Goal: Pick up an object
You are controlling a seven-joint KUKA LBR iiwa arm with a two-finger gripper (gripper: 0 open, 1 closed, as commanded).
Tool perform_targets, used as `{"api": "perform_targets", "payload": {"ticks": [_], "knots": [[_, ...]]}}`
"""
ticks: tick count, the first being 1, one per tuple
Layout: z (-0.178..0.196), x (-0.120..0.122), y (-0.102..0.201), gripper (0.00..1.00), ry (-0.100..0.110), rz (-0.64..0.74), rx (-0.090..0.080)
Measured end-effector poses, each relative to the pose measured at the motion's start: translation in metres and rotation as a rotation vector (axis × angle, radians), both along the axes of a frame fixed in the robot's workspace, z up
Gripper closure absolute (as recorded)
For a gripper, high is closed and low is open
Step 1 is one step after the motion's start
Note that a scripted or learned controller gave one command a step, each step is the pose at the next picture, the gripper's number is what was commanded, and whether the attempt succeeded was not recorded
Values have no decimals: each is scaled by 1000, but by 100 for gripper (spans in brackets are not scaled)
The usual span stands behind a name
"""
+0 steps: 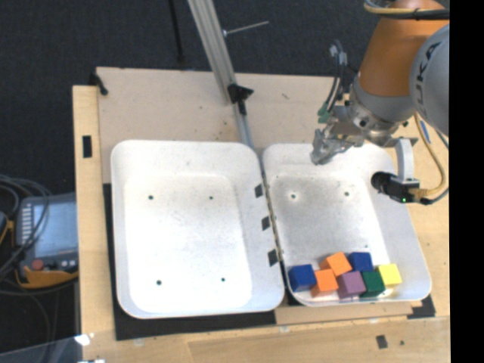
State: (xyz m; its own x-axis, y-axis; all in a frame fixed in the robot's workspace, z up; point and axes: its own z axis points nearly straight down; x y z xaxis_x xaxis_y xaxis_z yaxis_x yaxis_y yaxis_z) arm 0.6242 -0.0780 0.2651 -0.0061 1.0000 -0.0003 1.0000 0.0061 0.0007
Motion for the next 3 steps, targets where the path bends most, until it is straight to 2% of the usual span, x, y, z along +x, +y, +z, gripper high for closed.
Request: {"api": "perform_targets", "payload": {"ticks": [1,3], "knots": [[-17,-11,48,100,1,-1,-1],[-10,-31,154,100,2,2,2]]}}
